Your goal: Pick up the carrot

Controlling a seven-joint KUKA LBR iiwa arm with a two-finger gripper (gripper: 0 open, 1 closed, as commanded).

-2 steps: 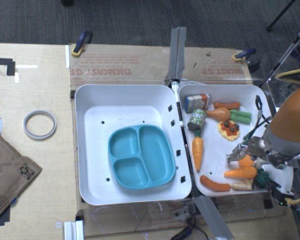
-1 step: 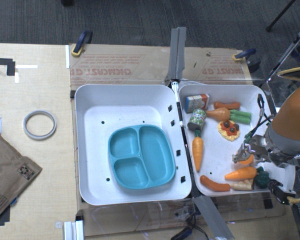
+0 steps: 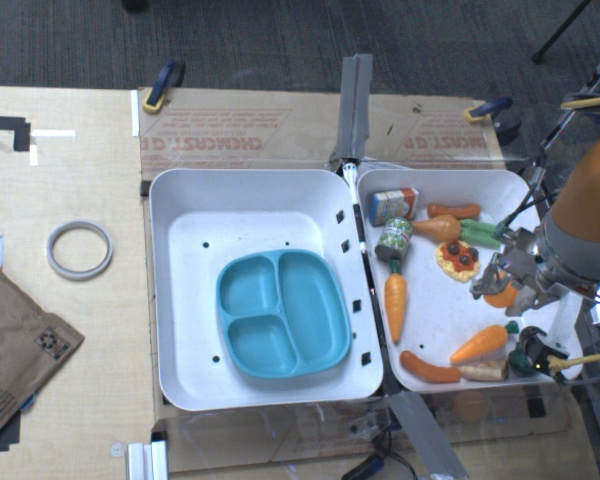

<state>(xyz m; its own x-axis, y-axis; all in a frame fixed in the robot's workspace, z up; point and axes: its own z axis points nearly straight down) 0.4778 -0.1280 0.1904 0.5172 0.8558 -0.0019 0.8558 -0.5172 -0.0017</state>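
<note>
Camera view, "CHEMCAST GP" printed on board [image 3: 225, 128], carrot [image 3: 395, 306] in right bin [image 3: 520, 183]

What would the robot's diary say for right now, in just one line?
claw: over right white bin, on small orange piece | long orange carrot: lying by left wall, untouched | blue divided plate: left bin
</note>
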